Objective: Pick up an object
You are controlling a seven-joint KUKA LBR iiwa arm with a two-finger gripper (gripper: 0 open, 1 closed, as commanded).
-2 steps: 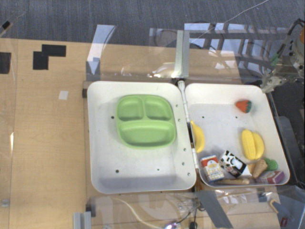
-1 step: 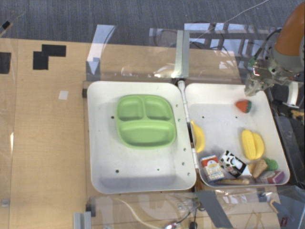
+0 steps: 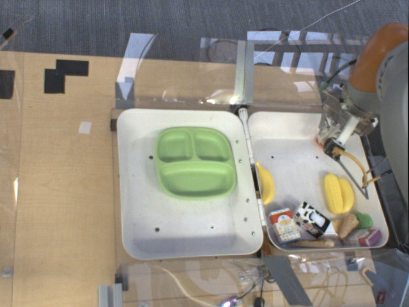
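Looking down from my remote desk, I see 2 white bins side by side. The left bin (image 3: 137, 235) carries a green plate (image 3: 195, 162) with 3 compartments, lying flat near its centre. In the right bin (image 3: 287, 139), a banana (image 3: 266, 184) lies along the wall at 9 o'clock. At 6 o'clock a red-and-white carton (image 3: 284, 226) touches a black-and-white box (image 3: 313, 219), with a wooden stick (image 3: 314, 242) just below them. A yellow fruit (image 3: 339, 194) lies at 4 o'clock, and at 5 o'clock a tan cone (image 3: 347, 225), a small green piece (image 3: 364, 220) and a purple piece (image 3: 370, 238) crowd the corner. The gripper (image 3: 331, 133) hangs over the bin's 1 o'clock corner, well apart from every one of those objects. Whether it is spread or closed I cannot tell. The grey arm (image 3: 393, 75) reaches in from 3 o'clock.
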